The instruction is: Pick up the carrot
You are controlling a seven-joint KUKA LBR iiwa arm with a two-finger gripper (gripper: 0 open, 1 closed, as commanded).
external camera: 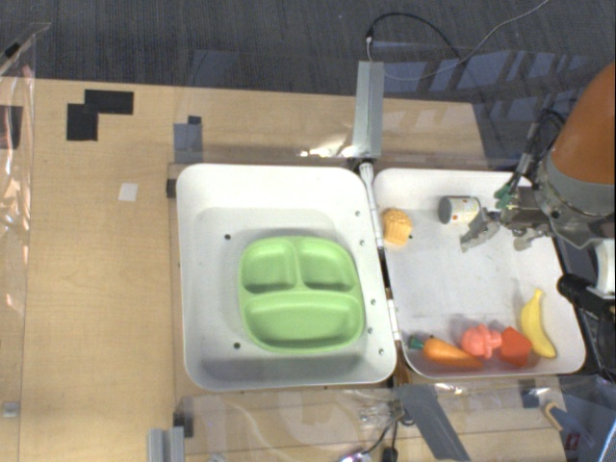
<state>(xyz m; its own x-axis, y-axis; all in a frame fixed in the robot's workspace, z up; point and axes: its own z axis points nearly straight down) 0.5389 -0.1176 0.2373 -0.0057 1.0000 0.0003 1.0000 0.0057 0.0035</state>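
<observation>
The arm [589, 147] reaches in from the right edge of the tabletop, its orange band showing at the far right and the grey wrist just below it. The end effector [500, 227] hangs above the upper right part of the right bin [481, 287], near that bin's far edge. Its fingers [474, 236] point left and slightly down, with nothing between them.
</observation>
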